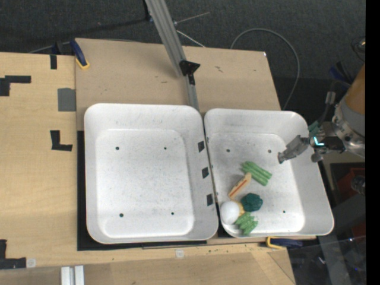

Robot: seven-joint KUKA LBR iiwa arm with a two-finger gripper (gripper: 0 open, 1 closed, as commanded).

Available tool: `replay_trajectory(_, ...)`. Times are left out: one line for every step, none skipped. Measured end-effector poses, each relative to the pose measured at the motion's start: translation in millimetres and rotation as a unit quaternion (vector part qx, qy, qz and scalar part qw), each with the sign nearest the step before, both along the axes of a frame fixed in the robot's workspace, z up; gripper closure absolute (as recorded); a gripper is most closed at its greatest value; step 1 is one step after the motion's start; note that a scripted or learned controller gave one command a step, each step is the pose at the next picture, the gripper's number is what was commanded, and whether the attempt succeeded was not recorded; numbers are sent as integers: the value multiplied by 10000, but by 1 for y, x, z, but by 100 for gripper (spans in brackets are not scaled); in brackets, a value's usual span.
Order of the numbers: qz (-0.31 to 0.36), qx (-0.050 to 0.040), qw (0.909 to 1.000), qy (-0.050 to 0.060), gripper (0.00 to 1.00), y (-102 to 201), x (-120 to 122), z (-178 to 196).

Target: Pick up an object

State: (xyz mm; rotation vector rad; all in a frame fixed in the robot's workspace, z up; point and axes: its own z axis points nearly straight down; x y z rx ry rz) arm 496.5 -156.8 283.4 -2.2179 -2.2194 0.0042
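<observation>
The gripper point(292, 149) hangs above the right bin point(237, 122), toward three o'clock of that bin's floor, reaching in from the arm point(350, 129) at the right. Its dark tip points toward nine o'clock; whether it is released or clenched I cannot tell at this size, and nothing shows caught in it.

The objects lie clustered toward six o'clock in the right bin, apart from the gripper. A green ridged piece point(256, 173) lies tilted near the bin's middle. Just beside it, toward seven o'clock, is an orange stick point(238, 187). Below sit a dark teal lump point(252, 202), a white ball point(230, 209) near the bin's left wall, and a light green piece point(246, 222) by the front rim.

The left bin point(95, 159) sits alongside on the counter point(35, 177).
</observation>
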Motion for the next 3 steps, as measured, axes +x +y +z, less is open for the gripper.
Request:
replay_trajectory(7,-5,10000,-21,0,0,1,2)
replay_trajectory(2,-2,10000,4,0,4,0,-41)
replay_trajectory(-2,-1,10000,6,0,2,-2,-85)
